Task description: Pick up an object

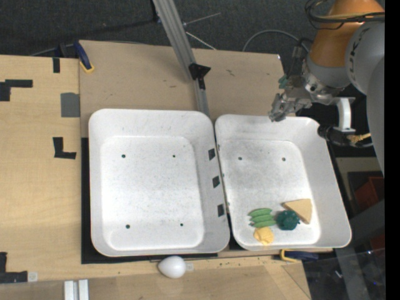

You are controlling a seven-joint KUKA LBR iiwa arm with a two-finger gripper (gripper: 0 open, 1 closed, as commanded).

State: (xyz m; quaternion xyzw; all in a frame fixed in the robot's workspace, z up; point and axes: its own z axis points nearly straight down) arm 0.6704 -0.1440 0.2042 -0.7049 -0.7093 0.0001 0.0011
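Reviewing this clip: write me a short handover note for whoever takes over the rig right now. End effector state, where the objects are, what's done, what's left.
End effector: raised over the far rim of the right bin, nothing between its fingers; open or shut can't be told from this view.
Objects: four small items clustered in the right bin's near corner: green pod, yellow piece, dark teal piece, tan wedge. A white egg-like object lies on the bench in front of the left bin.
Done: nothing picked yet.
Left: travel to the cluster, descend, grasp one item, lift. The items lie close together, so a clean single grasp may be tricky.
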